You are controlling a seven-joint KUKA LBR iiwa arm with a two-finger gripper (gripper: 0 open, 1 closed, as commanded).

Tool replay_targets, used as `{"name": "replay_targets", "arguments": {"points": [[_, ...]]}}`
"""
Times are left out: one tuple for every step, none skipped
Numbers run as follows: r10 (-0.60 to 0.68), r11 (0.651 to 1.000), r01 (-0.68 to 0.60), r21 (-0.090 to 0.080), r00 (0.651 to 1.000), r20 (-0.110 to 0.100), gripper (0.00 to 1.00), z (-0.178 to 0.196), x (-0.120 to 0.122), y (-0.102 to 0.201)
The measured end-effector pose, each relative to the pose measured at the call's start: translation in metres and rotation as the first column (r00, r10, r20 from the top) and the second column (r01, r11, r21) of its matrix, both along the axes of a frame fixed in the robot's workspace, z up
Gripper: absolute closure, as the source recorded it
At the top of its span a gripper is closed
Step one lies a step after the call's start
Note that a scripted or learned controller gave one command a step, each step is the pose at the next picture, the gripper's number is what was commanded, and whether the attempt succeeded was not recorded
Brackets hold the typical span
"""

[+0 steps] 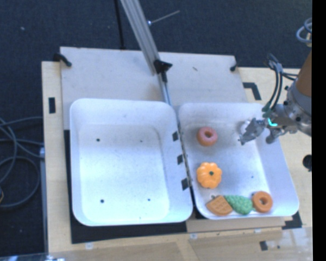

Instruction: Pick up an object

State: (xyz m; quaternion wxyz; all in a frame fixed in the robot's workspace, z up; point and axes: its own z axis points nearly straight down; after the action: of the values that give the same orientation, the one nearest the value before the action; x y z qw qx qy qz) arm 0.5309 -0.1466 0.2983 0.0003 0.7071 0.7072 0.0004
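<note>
On the worktop (54, 145) two shallow white bins stand side by side. I take the right bin (271, 162) as the landmark for all places.

Inside the right bin, near its left wall and toward the far side, a pink donut (207, 136) lies flat. Nearer to me along the same wall sits a small orange pumpkin (209, 175), apart from the donut. Along the near wall of this bin three things lie in a row: an orange waffle-like piece (219, 206), then a green leafy piece (239, 204) touching it, then an orange donut (262, 201) just beside the green one, in the near right corner.

The gripper (249, 132) hangs over the far right part of the right bin, well apart from the pink donut and from the row at the near wall. Its fingers point toward the left, and nothing is between them; if they are apart or together, I cannot tell. The arm comes in over the right wall of the bin.

The left bin (76, 145) touches the right bin's left wall.
</note>
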Motion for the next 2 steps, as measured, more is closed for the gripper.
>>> {"name": "replay_targets", "arguments": {"points": [[0.0,1.0,0.0,0.0,1.0,0.0,0.0,0.0,0.0,0.0],[-0.001,1.0,0.001,0.0,1.0,-0.003,0.0,-0.042,-0.002,-0.001]]}}
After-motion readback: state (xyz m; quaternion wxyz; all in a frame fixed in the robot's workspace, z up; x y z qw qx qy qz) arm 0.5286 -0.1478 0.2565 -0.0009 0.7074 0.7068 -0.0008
